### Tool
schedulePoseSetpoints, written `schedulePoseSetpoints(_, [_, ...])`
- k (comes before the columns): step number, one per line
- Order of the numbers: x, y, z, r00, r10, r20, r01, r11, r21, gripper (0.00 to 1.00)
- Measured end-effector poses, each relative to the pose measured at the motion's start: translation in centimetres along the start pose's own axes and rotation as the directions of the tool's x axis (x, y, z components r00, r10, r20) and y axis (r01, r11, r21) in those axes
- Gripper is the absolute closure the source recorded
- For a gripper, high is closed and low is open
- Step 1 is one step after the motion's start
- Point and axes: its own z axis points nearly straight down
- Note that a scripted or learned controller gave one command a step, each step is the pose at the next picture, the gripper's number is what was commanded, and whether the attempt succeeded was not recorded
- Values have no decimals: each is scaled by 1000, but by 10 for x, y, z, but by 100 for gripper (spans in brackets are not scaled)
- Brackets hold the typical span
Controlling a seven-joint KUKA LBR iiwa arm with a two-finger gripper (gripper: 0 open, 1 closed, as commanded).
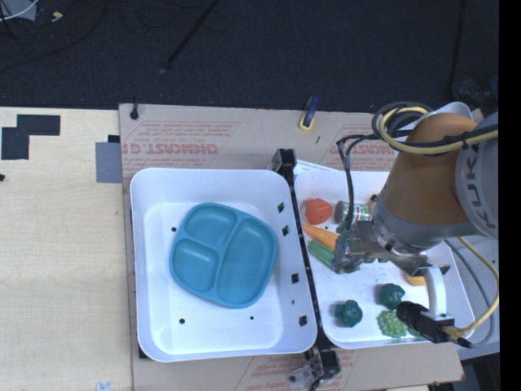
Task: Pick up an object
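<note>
My gripper (345, 259) reaches down into the right bin (370, 339), at the right ends of an orange carrot (318, 235) and a green vegetable (320, 253) that lie side by side. A red-orange tomato (317, 211) sits just behind them. Toward the front of the bin lie a dark green broccoli piece (348, 313), a second teal-green piece (391, 294) and a light green bunch of grapes (391, 323). An orange piece (413, 280) peeks out from under the arm. The arm's wrist hides the middle of the bin.
The left bin (155, 316) holds a blue divided plate (222, 253). A black divider with clips (295, 251) runs between the two bins. Yellow and black cables (391, 129) loop over the arm, and a cable trails past the right bin's front corner (456, 332).
</note>
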Motion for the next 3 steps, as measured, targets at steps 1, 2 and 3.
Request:
schedulePoseSetpoints(1, [40, -8, 2, 1000, 1, 1, -1, 1000, 0, 100])
schedulePoseSetpoints(2, [29, -8, -9, 1000, 4, 2, -4, 1000, -2, 100])
schedulePoseSetpoints(3, [27, -7, 10, 1000, 6, 3, -6, 1000, 2, 100])
